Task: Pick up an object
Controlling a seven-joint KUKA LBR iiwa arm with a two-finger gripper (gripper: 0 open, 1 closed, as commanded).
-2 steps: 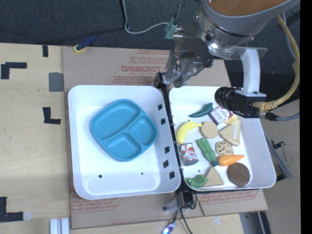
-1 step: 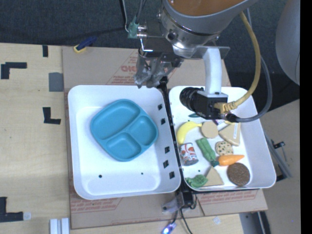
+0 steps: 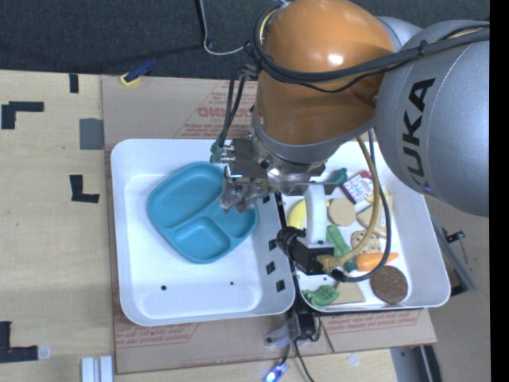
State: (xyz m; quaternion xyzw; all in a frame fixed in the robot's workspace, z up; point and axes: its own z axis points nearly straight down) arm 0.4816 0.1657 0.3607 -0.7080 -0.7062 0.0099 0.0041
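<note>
A blue divided plate (image 3: pixel 197 213) lies in the left white bin (image 3: pixel 135 253), tilted toward that bin's upper right. My gripper (image 3: pixel 237 191) hangs over the plate's right rim, close to the wall between the two bins. The big orange band and grey wrist above hide much of it. The right bin (image 3: pixel 425 245) holds several small toy foods, among them a brown round cookie (image 3: pixel 390 283), an orange carrot (image 3: pixel 368 261), a green leafy piece (image 3: pixel 322 296) and a yellow piece (image 3: pixel 297 213).
A tan disc (image 3: pixel 343 211), a purple and red packet (image 3: pixel 358 187) and a cracker (image 3: pixel 372 228) also lie in the right bin, partly under the arm. Cardboard (image 3: pixel 159 110) surrounds both bins. The left bin's front half is bare white floor.
</note>
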